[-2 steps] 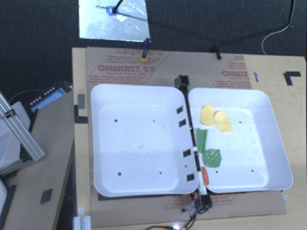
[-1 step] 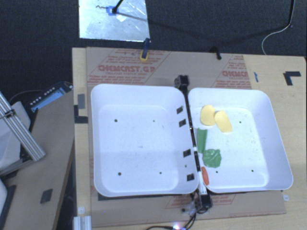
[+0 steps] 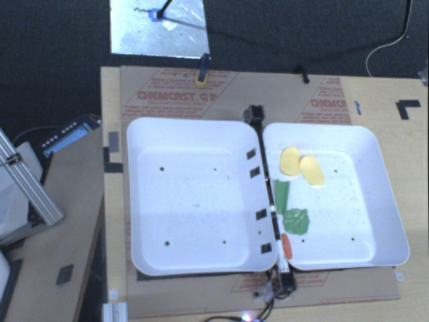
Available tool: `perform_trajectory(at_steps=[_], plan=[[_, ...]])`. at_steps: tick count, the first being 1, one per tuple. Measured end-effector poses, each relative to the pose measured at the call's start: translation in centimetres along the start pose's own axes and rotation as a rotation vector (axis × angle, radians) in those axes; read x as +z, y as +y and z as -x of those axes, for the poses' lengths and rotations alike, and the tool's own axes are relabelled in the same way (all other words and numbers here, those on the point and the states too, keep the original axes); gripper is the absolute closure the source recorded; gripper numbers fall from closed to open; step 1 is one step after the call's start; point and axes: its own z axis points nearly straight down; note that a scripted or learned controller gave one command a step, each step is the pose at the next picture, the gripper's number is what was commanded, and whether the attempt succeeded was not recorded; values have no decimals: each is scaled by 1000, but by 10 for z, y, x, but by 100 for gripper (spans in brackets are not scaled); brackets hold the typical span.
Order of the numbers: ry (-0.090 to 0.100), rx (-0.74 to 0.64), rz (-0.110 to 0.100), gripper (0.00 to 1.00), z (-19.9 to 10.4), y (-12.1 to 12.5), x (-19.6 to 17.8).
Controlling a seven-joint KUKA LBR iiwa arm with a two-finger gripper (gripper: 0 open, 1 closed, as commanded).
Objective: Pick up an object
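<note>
The right bin (image 3: 375, 180) holds several small objects near its left side. Two pale yellow pieces lie side by side, one round (image 3: 289, 161) and one oval (image 3: 312, 170). Below them a dark green stick (image 3: 282, 194) lies along the bin's left wall. A leafy green piece (image 3: 295, 221) sits just under it. A small orange-red piece (image 3: 287, 246) rests at the bin's lower left corner.
The left bin (image 3: 194, 193) sits beside the right one, joined by a black hinge strip (image 3: 268, 200). Both stand on a cardboard sheet (image 3: 181, 92). A shiny metal plate (image 3: 158, 17) lies at the back, and an aluminium frame (image 3: 27, 186) stands at the left.
</note>
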Motion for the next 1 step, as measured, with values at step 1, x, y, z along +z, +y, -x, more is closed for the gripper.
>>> perform_trajectory(at_steps=[1], plan=[[-6,-2,8,100,16,70,-8]])
